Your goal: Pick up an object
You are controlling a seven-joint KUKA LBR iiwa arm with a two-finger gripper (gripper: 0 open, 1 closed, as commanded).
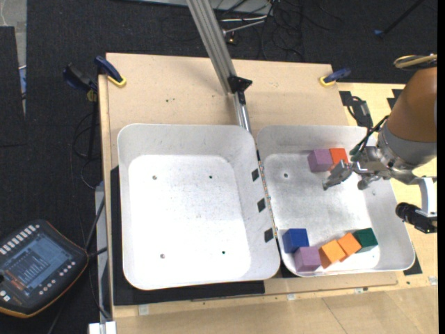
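The jaws (345, 177) hang spread over the right bin (396, 256) — pinching nothing — just beside the purple block (319, 160) and orange block (338, 156).

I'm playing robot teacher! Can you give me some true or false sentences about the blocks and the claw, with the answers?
1. All the blocks lie in the right bin. True.
2. A blue block sits near that bin's front edge. True.
3. The claw is over the left bin. False: it is over the right bin.
4. There is just one purple block. False: one lies near the claw, another at the front.
5. The green block touches the blue one. False: they lie apart.
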